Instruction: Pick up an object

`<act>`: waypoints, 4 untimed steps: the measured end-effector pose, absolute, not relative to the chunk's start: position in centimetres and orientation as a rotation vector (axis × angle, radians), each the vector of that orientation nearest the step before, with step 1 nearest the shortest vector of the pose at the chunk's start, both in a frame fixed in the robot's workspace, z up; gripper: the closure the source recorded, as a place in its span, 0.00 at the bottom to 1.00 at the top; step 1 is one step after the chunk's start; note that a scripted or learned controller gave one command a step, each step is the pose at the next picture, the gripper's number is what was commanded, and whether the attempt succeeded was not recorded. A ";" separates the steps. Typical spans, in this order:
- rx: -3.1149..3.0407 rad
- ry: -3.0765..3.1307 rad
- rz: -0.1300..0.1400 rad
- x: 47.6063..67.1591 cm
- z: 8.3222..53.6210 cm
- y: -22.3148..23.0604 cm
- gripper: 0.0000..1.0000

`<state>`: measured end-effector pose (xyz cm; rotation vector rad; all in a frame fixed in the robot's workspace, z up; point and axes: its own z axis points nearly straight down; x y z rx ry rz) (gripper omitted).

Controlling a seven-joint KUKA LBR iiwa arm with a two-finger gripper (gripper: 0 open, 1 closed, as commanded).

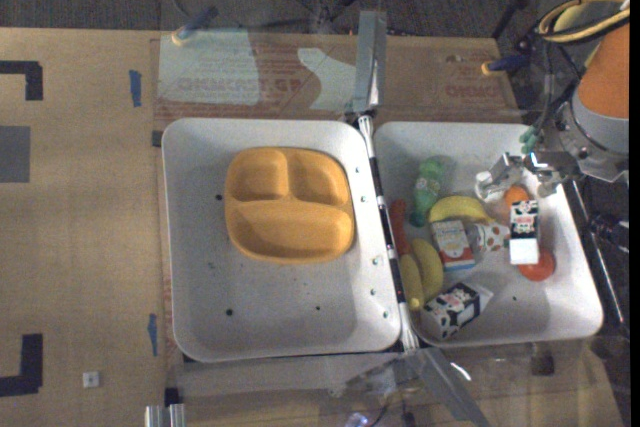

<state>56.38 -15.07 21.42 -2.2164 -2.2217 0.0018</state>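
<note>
1. The bench (80, 215) carries two white bins side by side; the left bin (200, 305) holds an orange tray (290, 205), lying flat near its upper middle, well away from the arm

2. The right bin (575, 300) is the working one: it holds all the small items, crowded toward its upper and left parts, so any grasp there risks nudging a neighbour

3. The arm (610, 95) reaches in from the right, its wrist tilted down over the right bin's top right corner

4. The gripper (522, 177) sits low over the pile; whether it is apart or together I cannot tell, and nothing is plainly in it

5. Likely targets just below it: a carton (524, 230) with a cow print standing on a red disc (540, 265), touching a small orange thing (514, 196)

6. Further left lie a banana (458, 209), a green bottle (430, 185), a second banana (420, 272), a box (454, 245) and another carton (452, 308), close-packed

7. My read: the pick is at the approach stage, not yet done
</note>
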 end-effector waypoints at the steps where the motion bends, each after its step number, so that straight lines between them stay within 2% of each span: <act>1: -2.104 -2.328 0.002 59.5 14.9 -17.0 0.00; 2: -2.078 -2.365 -0.020 58.6 10.4 -18.4 0.00; 3: -2.081 -2.366 -0.016 58.6 11.2 -18.6 1.00; 4: -2.078 -2.365 -0.017 58.6 11.2 -18.4 0.00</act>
